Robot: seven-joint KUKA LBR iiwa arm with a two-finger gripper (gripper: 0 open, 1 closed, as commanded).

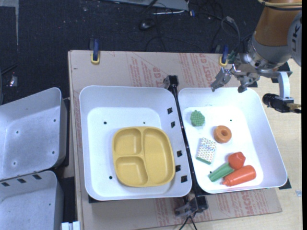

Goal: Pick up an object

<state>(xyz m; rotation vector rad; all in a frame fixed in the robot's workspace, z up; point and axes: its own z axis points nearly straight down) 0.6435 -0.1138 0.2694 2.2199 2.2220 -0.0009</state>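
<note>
Dark speckled floor with black cables, behind a brown board-topped bench.

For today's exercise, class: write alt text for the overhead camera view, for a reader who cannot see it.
A grey and orange robot arm holds its open gripper above the far edge of the right white bin, which contains a green bumpy toy, an orange ring, a patterned sponge, a tomato, a green vegetable and a carrot. The left bin holds a yellow divided plate.
</note>
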